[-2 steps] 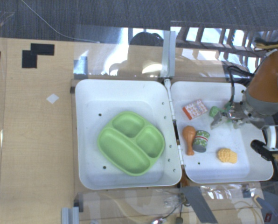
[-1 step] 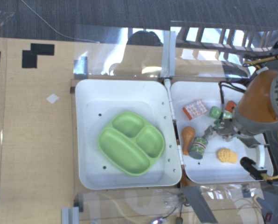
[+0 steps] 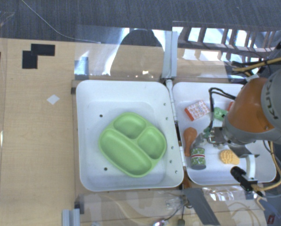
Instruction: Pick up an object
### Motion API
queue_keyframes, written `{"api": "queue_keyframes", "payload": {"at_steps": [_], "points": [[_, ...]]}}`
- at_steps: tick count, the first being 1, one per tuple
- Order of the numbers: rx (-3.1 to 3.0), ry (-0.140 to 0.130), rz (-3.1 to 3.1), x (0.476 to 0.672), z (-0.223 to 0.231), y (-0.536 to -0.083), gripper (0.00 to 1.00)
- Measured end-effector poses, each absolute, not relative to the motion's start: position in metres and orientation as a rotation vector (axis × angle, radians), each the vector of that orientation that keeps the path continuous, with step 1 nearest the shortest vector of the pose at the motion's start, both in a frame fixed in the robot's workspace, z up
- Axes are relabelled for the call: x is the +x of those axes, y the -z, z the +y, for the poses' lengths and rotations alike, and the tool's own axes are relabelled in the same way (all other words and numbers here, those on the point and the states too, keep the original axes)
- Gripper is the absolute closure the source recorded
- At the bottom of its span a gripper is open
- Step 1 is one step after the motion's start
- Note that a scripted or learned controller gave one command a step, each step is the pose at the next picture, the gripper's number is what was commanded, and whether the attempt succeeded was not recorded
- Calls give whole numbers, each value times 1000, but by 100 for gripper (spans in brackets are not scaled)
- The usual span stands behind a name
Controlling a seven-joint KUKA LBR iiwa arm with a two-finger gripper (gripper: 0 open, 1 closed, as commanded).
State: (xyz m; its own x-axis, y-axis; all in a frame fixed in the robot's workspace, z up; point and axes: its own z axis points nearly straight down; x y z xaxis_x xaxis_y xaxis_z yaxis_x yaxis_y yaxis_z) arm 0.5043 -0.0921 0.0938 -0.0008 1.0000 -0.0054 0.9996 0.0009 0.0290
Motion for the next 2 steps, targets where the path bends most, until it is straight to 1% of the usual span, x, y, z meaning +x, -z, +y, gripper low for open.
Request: {"api": "queue_keyframes", "payload": {"at_steps": [1, 2], "points": [[2203, -30, 2200, 497, -88, -94, 0], [2204, -29, 2197, 497, -86, -94, 0]]}}
